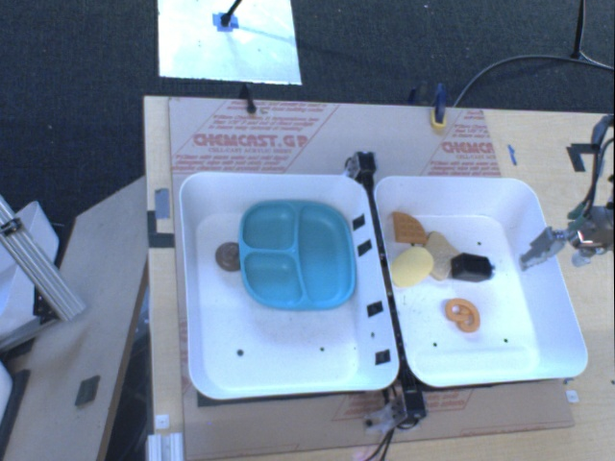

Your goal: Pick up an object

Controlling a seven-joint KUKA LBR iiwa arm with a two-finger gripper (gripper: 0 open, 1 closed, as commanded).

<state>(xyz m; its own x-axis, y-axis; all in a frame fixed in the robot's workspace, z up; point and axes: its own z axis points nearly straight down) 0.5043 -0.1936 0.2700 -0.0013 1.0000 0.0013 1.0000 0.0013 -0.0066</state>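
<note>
The right bin holds several small items. An orange wedge lies near its back left. A yellow rounded piece sits beside a beige piece. A black block lies right of them. An orange pretzel shape rests nearer the front. My gripper hangs over the right rim of this bin, to the right of the black block and apart from every item. Nothing shows in its grasp.
The left bin carries a blue divided plate and a small brown disc at the plate's left. Black clips line the seam between the bins. Cables run at the back right.
</note>
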